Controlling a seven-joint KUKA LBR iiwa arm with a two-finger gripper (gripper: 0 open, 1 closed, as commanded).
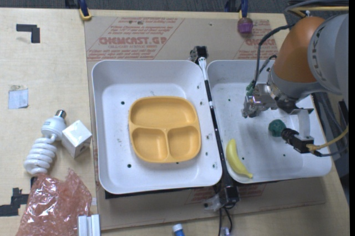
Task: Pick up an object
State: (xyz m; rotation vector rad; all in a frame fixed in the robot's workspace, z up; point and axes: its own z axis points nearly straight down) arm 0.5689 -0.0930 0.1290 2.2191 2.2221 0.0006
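Smooth yellow plastic tray (pixel 165 129), glossy white plastic bins (pixel 105 118), matt brown cardboard sheet (pixel 138 35), crinkled pink film (pixel 52 204).

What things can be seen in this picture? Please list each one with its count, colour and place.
bins: 2, white, side by side on the bench
tray: 1, yellow, three compartments, in the left bin
banana: 1, yellow, near front corner of the right bin
ball: 1, dark green, in the right bin, right of the banana
bulb: 1, white spiral, on the bench left of the bins
cube: 1, white, beside the bulb
wrap: 1, pinkish plastic, bench's front left corner
clamps: 2, blue, at the board's far edge
arm: 1, grey with orange band, over the right bin
gripper: 1, metal, above the right bin's floor, left of the ball
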